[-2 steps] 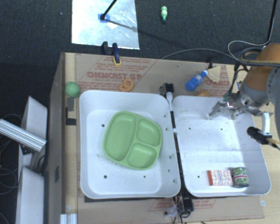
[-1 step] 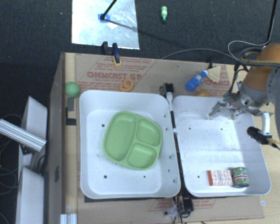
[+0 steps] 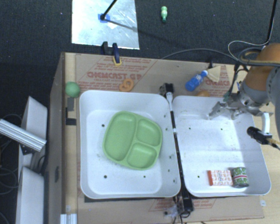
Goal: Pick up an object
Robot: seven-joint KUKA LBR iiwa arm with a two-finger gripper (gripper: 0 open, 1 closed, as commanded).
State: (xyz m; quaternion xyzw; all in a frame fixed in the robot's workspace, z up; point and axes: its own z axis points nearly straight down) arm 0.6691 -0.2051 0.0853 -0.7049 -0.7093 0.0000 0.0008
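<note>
- A green ball (image 3: pixel 72 89) rests on the desk (image 3: pixel 146 70), just outside the upper left corner of the left bin (image 3: pixel 86 144).
- A green divided plate (image 3: pixel 132 140) lies flat in the middle of the left bin, too wide and low for an easy pinch.
- A blue bottle (image 3: pixel 196 81) lies on the desk behind the right bin (image 3: pixel 261 175), right of the left bin.
- A small red-and-white box (image 3: pixel 220 177) and a green patterned roll (image 3: pixel 240 177) touch near the right bin's front edge.
- The tool (image 3: pixel 227 110) hangs over the right bin's back edge, far right of the left bin; I cannot tell how it is set.
- Risk, as I judge it: the tool is well apart from the box and roll, and a descent there could close on nothing. With the two touching, a grasp may nudge both.
</note>
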